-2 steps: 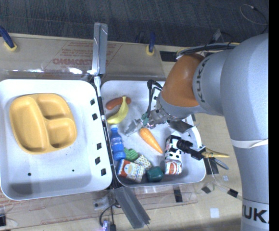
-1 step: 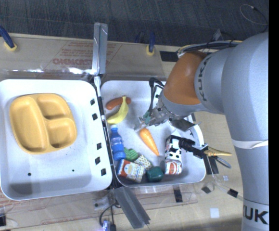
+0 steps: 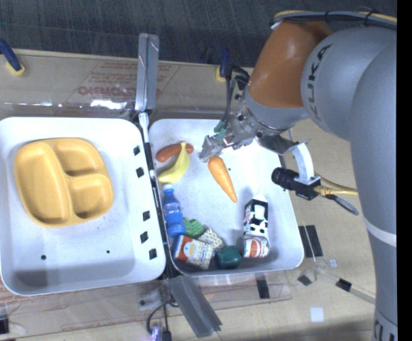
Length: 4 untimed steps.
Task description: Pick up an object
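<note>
Reaching in from the right, the arm [image 3: 334, 69] hangs over the right bin [image 3: 280, 251]. A yellow tray [image 3: 64, 180] fills the left bin [image 3: 14, 268]. The gripper [image 3: 213, 148] hovers just above the carrot [image 3: 222, 177]; jaw state unclear.

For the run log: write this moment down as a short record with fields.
left bin: holds a yellow divided tray
right bin: carrot, banana, sausage, blue bottle, cow-patterned carton, small packets along the near wall
gripper: low over the right bin, just above the carrot's top end
grip: nothing seen between the fingers
arm: reaches in from the right, orange band above the wrist
</note>
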Each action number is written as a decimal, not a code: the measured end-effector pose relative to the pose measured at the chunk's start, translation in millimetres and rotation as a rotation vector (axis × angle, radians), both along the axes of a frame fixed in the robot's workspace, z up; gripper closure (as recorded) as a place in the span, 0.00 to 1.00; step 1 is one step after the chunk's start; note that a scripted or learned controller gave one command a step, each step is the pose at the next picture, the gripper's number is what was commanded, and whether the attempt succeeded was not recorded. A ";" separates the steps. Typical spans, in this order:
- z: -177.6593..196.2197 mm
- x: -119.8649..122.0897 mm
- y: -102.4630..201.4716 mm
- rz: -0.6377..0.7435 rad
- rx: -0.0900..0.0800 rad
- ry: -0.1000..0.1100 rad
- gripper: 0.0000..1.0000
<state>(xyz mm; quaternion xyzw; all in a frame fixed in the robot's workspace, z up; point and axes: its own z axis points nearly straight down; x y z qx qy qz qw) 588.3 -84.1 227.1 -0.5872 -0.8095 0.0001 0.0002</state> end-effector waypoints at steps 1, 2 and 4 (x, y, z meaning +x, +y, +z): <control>-0.2 -0.1 -0.1 0.000 0.000 0.000 0.00; -50.7 -39.9 -15.8 -0.048 -0.001 0.003 0.00; -113.3 -64.4 -22.1 -0.063 -0.003 -0.004 1.00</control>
